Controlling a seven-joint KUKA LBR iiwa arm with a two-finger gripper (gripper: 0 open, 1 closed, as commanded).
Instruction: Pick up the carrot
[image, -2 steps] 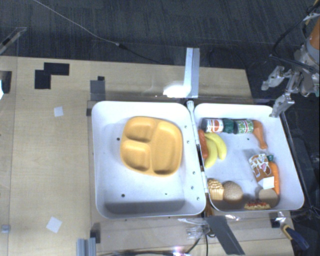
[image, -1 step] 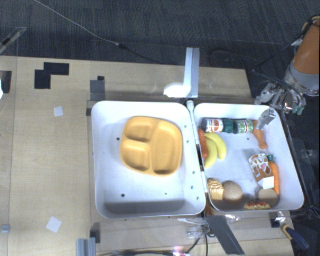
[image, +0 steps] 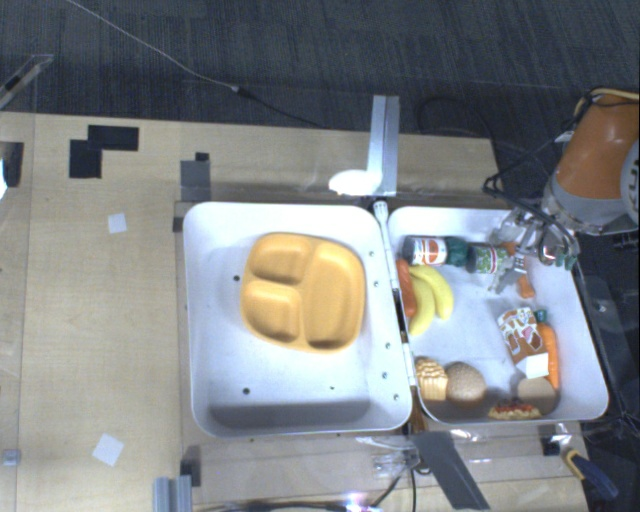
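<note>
Camera view: my claw (image: 522, 262) hangs over the far right corner of the right bin (image: 592, 330); whether it is spread or pressed together I cannot tell. The carrot (image: 549, 352) lies by the right wall, just beside a small packet (image: 519, 331), well apart from my claw. Bananas (image: 430, 297) and a bottle (image: 455, 252) sit nearby. The left bin (image: 205, 330) bears a yellow tray (image: 303, 291).
</note>
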